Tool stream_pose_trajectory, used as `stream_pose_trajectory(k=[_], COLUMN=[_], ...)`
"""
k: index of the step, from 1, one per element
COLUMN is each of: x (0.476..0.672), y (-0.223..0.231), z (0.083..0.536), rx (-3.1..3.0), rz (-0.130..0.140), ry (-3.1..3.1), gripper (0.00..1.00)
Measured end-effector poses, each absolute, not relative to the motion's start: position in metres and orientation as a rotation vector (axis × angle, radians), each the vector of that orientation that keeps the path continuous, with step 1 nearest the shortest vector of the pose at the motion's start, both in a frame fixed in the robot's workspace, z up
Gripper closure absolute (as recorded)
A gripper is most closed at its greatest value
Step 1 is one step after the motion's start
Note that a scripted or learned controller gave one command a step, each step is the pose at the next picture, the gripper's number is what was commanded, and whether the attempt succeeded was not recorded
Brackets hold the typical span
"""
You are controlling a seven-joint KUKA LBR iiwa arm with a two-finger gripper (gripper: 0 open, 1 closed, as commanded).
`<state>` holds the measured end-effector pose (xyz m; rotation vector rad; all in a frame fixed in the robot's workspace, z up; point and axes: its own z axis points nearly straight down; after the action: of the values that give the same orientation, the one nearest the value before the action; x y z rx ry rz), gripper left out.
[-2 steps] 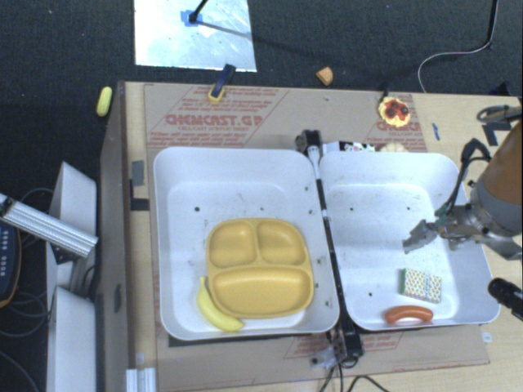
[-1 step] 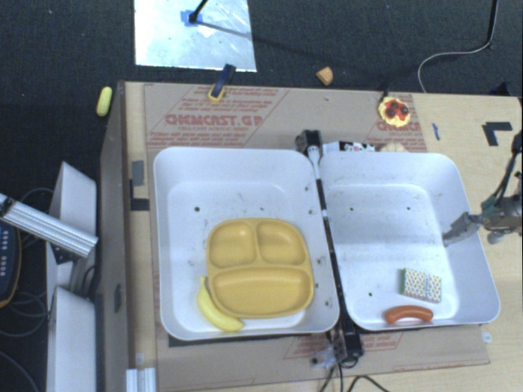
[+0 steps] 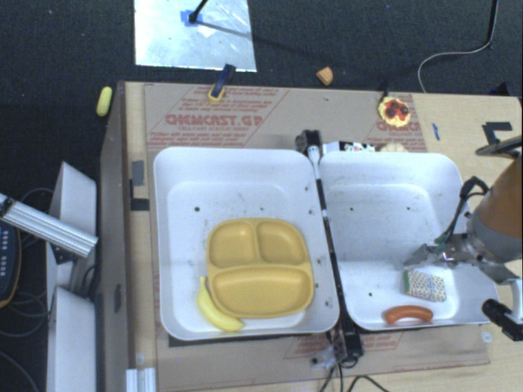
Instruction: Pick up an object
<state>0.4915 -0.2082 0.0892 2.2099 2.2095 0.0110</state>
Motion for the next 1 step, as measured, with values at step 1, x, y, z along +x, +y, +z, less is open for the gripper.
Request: stream_pose_trajectory(k=[1], x=[0.4869], y=[-0.1353], z=[0.0852], rx=[2.218], rz=[0.002], ry=[2.226], gripper=[0.0])
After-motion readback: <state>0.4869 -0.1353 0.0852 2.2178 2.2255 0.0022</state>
